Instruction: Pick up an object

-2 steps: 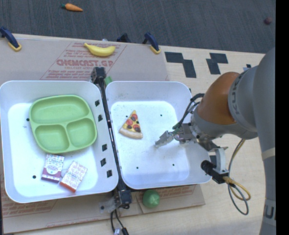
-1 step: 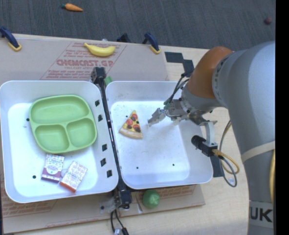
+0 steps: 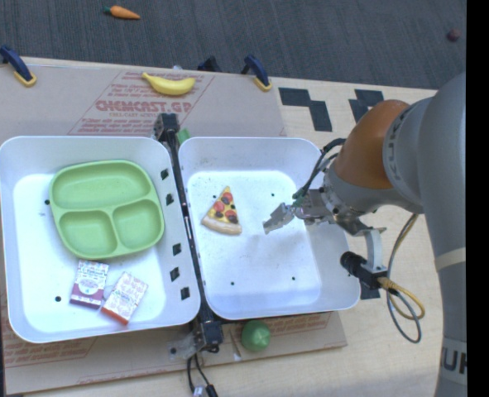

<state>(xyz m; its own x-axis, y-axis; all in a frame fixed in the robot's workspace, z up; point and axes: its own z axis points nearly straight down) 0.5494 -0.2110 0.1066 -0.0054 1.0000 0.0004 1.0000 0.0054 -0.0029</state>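
My pincer (image 3: 275, 219) hangs over the right-hand shallow white plastic bin (image 3: 310, 151), reaching in from its right side, and from this slanted view I cannot tell whether it is spread or pressed together; nothing shows between its tips, so I judge that I hold nothing yet. The nearest candidate for the pick is the small toy pizza slice with red and dark toppings (image 3: 222, 211), which lies flat on the bin floor just to the left of my pincer, near but apart from it. Farther left, beyond the black divider between the bins, the left-hand white bin (image 3: 12, 222) carries a pale green three-compartment plastic tray (image 3: 105, 205) and, nearer the camera, two small red-and-white packets (image 3: 109, 291) lying side by side. Outside the bins, on the cardboard-covered tabletop (image 3: 227, 106), a yellow toy banana (image 3: 170, 83) rests well beyond my pincer, and a green ball (image 3: 256, 335) sits near the front edge. As I judge it, the task is only at the approach: closing in on the slice, gripping it and lifting all remain to be done.
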